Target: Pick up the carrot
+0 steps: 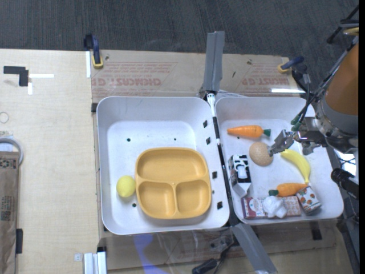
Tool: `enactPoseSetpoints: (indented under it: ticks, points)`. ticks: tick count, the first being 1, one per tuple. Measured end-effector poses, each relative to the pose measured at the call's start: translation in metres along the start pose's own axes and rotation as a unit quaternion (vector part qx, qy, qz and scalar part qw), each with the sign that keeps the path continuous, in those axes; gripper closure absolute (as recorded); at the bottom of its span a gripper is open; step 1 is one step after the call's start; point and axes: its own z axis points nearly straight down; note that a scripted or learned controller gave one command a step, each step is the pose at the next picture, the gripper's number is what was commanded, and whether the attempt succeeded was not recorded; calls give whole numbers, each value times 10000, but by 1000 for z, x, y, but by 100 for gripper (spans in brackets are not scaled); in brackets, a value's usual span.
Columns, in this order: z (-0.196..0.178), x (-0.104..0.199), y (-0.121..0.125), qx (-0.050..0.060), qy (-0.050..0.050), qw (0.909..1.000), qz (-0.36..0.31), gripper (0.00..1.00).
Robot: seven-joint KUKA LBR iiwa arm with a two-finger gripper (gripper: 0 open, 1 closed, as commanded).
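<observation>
Two carrots lie in the right bin [274,110]. One carrot [247,132] rests near the bin's back left, its green top pointing right. A second, smaller carrot [291,188] lies toward the front right, its green top pointing left. My gripper [292,145] hangs over the middle right of the bin, between the two carrots and just above a banana [299,163]. Its fingers are spread open and hold nothing.
A tan ball [261,153] sits left of the gripper. A black-and-white box [240,170], a red packet [255,208], a white crumpled item [277,206] and a small carton [308,200] crowd the front. The left bin [114,153] holds a yellow divided plate [173,182] and a lemon [125,186].
</observation>
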Motion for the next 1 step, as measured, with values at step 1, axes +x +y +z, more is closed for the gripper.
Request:
enactPoseSetpoints:
  ticks: [1]
  points:
    - [16,25,63,-5,-4,10000,-85,0]
